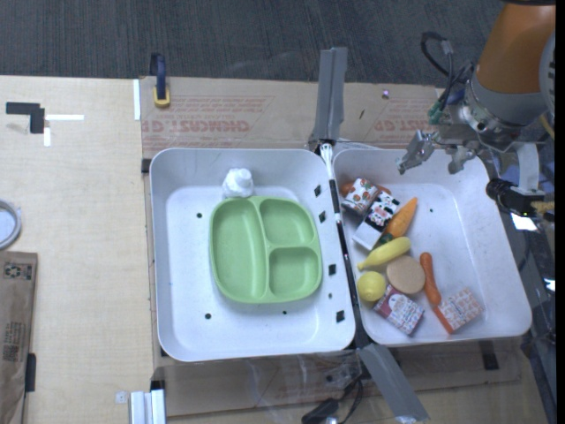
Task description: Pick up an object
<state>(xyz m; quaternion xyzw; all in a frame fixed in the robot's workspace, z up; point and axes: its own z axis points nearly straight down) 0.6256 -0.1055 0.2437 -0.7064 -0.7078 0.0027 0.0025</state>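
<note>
My gripper (435,155) hangs over the far edge of the right bin (472,228), with its two fingers spread apart and nothing between them. Below it in that bin lie several toy foods: two small cartons (371,203), a carrot (403,216), a banana (385,253), a lemon (372,285), a round tan disc (406,276), a thin orange stick (431,281) and two red-white packets (399,311). The gripper is above and apart from all of them.
The left bin (177,237) holds a green divided plate (265,250) and a small white crumpled object (237,182) by its far side. A grey divider post (330,95) rises between the bins. A blue-yellow clamp (159,81) sits on the bench.
</note>
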